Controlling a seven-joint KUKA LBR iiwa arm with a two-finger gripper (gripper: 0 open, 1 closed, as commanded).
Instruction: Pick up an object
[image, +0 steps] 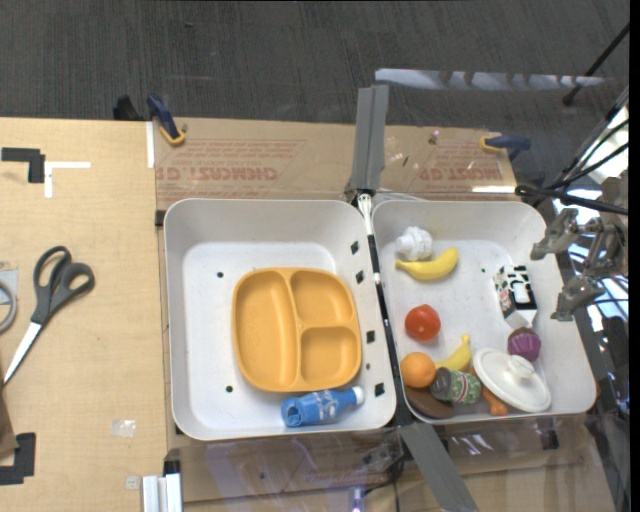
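Hovering at the right edge, gripper (575, 262) holds nothing; can't tell its state. Purple onion (524, 344) sits lower right, jammed against the white lid (512, 380), so a grab could slip.

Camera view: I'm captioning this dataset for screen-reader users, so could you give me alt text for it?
Two white bins sit side by side on a bench. The left bin holds a yellow divided plate and a blue bottle; the right bin holds a banana, a tomato, an orange, a white lid and other small items. The robot's tool is at the right bin's far right edge, and scissors lie on the bench at left.
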